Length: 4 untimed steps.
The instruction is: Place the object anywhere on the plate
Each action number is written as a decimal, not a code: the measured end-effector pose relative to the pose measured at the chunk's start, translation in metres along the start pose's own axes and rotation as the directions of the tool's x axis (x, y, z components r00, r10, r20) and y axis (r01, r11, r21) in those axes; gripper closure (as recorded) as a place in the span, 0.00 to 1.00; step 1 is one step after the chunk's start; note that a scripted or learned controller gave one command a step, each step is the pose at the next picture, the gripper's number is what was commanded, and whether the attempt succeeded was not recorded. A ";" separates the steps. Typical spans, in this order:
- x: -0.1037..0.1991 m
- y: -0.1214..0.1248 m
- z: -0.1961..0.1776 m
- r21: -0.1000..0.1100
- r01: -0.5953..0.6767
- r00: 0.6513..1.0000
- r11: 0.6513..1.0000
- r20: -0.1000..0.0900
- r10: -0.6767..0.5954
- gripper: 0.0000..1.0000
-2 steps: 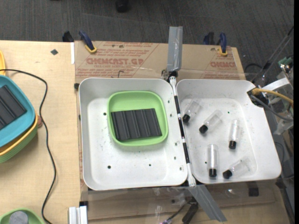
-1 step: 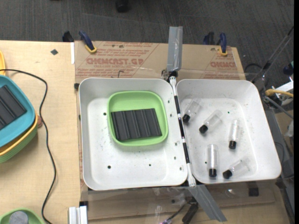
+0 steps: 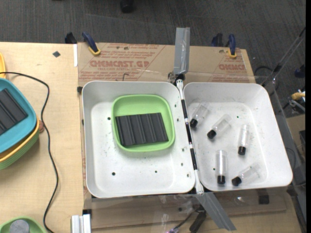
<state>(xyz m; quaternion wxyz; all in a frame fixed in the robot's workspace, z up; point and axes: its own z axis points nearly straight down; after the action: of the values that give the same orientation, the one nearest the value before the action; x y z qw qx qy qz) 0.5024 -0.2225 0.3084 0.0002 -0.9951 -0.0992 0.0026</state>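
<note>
Currently: plate (image 3: 143, 106) unloaded, five vials (image 3: 221, 160) in right bin (image 3: 272, 130).
You should grip one vial across its middle; gripper state cannot be told.

The only words I can read are on the brown cardboard sheet (image 3: 160, 62) that lies under the two white bins. They are printed in red. On the left part, just above the left bin (image 3: 92, 130), big red letters say something like "CHEMCAST GP". The same red word starts again on the right part, above the right bin (image 3: 272, 130), but it is cut short there. There are rows of smaller red print above the big letters, too tiny and blurry to read. I cannot read any numbers or labels elsewhere.
</note>
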 end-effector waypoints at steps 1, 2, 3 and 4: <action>0.004 -0.056 0.037 0.001 0.004 1.000 1.000 0.001 -0.004 0.00; -0.021 -0.013 0.046 0.002 -0.001 1.000 1.000 0.001 0.001 0.00; -0.014 -0.056 0.013 -0.001 0.004 1.000 1.000 -0.001 -0.004 0.00; -0.001 -0.055 -0.107 -0.001 0.006 1.000 1.000 0.001 -0.006 0.00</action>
<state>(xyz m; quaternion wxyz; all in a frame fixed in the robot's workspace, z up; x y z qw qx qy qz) 0.4912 -0.1688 0.4153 -0.0004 -0.9948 -0.1022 0.0028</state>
